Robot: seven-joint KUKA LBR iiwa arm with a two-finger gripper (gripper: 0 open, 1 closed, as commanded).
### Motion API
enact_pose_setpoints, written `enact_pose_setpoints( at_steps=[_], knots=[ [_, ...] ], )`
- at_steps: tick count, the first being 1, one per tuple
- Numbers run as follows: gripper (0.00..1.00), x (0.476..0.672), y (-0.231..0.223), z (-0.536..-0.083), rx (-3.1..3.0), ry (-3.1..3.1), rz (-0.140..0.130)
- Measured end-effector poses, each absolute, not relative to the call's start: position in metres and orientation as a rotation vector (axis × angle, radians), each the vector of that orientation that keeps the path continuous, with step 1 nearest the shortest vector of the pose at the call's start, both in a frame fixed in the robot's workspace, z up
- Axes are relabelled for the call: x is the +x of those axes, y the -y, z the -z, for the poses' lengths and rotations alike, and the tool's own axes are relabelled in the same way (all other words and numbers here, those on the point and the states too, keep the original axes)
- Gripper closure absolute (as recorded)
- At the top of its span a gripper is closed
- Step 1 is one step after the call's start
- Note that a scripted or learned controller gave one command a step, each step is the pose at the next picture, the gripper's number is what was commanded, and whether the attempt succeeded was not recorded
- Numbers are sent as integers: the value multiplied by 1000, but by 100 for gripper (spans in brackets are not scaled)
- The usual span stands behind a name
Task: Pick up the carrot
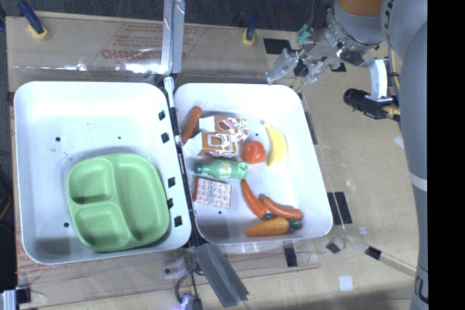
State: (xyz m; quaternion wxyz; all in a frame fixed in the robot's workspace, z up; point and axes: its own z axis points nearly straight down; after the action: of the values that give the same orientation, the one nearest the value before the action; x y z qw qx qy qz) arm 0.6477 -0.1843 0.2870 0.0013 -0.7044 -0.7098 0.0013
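Observation:
The carrot (pixel 267 228) is orange with a small green top. It lies flat along the near wall of the right bin (pixel 314 156), just below two red sausage-like pieces (pixel 270 205). My gripper (pixel 293 72) hangs over the bin's far right corner, well away from the carrot. Its fingers are spread open with nothing between them.
The right bin also holds a banana (pixel 276 144), a tomato (pixel 253 152), a green bottle (pixel 221 170), a brown snack packet (pixel 221 134), a red-and-white packet (pixel 213 192) and a hot dog (pixel 191 122). A green divided plate (pixel 116 201) lies in the left bin (pixel 43 112).

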Motion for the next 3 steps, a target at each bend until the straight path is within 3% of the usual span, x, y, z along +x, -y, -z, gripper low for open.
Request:
enact_pose_setpoints(
  at_steps=[1,2,3],
  knots=[
    [0,577,211,-183,-2169,2268,-5],
    [0,526,210,-116,-1945,2463,-2],
    [0,547,211,-93,-1878,2519,-1]
  ],
)
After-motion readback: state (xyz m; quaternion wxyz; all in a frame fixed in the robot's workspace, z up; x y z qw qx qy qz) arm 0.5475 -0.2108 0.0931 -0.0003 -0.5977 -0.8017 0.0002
